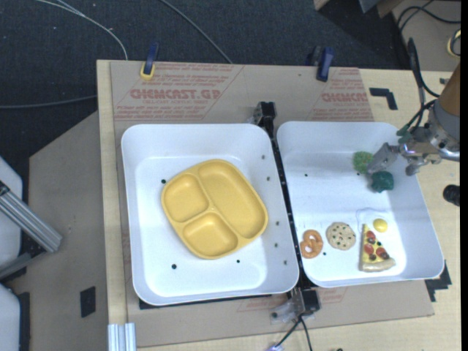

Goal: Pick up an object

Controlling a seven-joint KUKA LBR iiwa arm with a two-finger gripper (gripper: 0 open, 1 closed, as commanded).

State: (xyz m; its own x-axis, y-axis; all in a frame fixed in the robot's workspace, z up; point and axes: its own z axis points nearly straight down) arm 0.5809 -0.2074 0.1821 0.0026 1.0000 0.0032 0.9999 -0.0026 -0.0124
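In the right bin (329, 141) lie several toy foods. A light green piece (363, 160) and a darker green piece (381, 182) sit near the far right side. A pretzel (311, 243), a cookie (340, 235) and a pizza slice (375, 248) lie along the near edge. My gripper (395, 166) reaches in over the bin's right rim, just right of the green pieces. Its fingers stand open, one finger (381, 159) close beside the light green piece. Nothing is between them.
The left bin (139, 196) holds a yellow divided plate (213, 208). A black clamp (266, 112) sits between the bins at the back. Blue clips (322, 62) hold the board's far edge. Cables run past at the upper right.
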